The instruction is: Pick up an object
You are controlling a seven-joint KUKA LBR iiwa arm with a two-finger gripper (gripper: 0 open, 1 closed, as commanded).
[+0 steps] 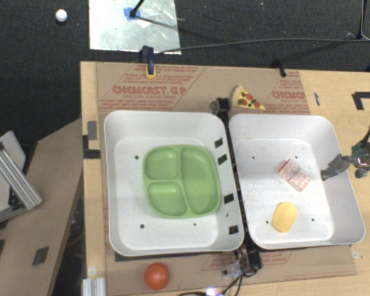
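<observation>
I saw two bins of smooth white plastic, the green tray matt plastic, and the bench covered in printed brown paper; a foil sheet shone glossy, and the packet looked like crinkled wrapper

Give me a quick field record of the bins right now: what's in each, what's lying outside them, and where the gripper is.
left bin: green divided plate
right bin: red-patterned packet; yellow object nearer the front
outside bins: pizza slice toy behind; red ball in front
gripper: at right bin's right wall, apart from both items
finger state: cannot tell
</observation>
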